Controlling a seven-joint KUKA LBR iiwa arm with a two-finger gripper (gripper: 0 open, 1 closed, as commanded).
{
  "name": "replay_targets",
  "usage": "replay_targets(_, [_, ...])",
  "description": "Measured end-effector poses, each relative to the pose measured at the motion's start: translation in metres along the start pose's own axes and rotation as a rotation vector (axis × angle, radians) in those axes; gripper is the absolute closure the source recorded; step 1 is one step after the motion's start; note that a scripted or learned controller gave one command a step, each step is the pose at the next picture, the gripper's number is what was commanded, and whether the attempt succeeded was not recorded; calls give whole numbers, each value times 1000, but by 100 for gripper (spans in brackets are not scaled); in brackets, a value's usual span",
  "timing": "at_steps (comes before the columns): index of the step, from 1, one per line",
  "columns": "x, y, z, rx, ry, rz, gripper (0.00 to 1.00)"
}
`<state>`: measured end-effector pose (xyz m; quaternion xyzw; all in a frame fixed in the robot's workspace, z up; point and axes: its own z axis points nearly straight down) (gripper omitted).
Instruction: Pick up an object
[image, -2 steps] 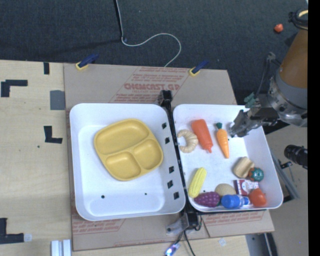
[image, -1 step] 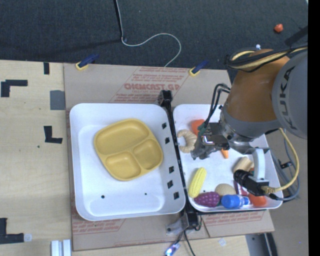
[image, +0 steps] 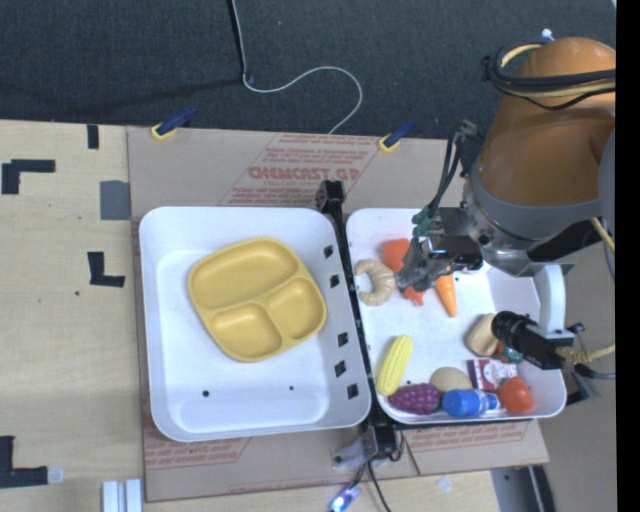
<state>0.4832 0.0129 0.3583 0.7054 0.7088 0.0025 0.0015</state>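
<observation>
My gripper (image: 420, 278) hangs low over the upper part of the right bin (image: 545, 300). It sits among three toys: a beige ring-shaped pastry (image: 374, 282) to its left, an orange-red piece (image: 397, 250) just above it, and a small orange carrot (image: 447, 296) to its right. The grey wrist and orange band cover the bin's far right corner. Whether anything is held, I cannot see from this angle.
The front of the right bin holds a yellow corn cob (image: 395, 362), purple grapes (image: 415, 399), a tan potato (image: 450, 378), a blue bottle (image: 466, 403), a red fruit (image: 517, 396) and a small box (image: 493, 374). A yellow divided plate (image: 258, 297) lies in the left bin (image: 165, 330).
</observation>
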Motion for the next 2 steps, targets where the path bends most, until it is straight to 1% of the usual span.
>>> replay_targets(1, [73,2,-89,-4,2,-6,100])
replay_targets(2, [69,2,-94,8,-3,1,100])
